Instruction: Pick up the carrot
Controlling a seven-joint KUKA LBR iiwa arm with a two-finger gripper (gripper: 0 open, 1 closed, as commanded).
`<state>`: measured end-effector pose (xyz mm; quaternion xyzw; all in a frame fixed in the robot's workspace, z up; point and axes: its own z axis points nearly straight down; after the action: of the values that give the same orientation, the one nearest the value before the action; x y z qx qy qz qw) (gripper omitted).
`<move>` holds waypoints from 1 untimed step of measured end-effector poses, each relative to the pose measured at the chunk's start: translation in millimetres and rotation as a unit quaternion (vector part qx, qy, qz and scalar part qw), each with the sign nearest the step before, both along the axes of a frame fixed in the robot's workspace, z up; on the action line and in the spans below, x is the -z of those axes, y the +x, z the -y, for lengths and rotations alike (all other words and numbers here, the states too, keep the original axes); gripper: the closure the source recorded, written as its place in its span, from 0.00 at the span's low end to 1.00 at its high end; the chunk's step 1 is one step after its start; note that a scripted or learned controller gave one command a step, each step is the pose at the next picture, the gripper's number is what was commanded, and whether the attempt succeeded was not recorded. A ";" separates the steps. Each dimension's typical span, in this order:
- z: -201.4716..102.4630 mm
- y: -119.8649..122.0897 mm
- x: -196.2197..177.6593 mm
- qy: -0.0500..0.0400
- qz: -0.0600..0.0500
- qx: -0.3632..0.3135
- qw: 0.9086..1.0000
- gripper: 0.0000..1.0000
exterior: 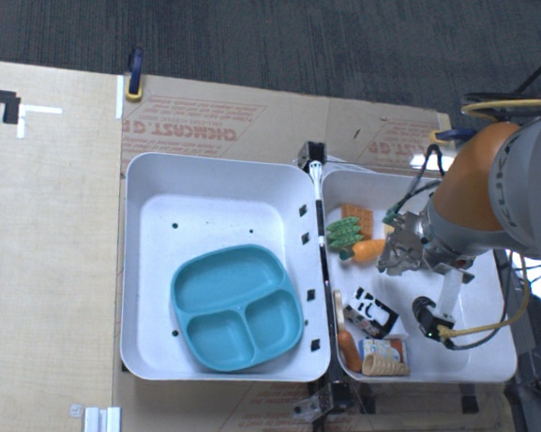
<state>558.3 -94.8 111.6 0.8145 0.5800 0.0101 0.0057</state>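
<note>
The carrot (366,252) lies in the right bin (483,365), near its upper left. It has an orange body and a leafy green top (344,233) that points toward the wall between the bins. My gripper (395,260) hangs low over the bin, just right of the carrot's orange end and close to or touching it. The grey wrist and the orange band (471,186) above it cover the bin's upper right part.
A flat orange piece (356,214) sits just behind the carrot. In front lie a black-and-white item (372,311), a small box (381,347), a waffle cone (385,366) and an orange stick (347,349). The left bin (145,246) holds a blue divided plate (234,306).
</note>
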 end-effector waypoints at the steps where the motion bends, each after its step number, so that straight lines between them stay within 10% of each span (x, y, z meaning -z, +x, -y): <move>1: -0.1 0.0 0.0 0.000 0.000 0.000 1.000 0.00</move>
<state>558.3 -94.8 111.6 0.8148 0.5796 0.0100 0.0056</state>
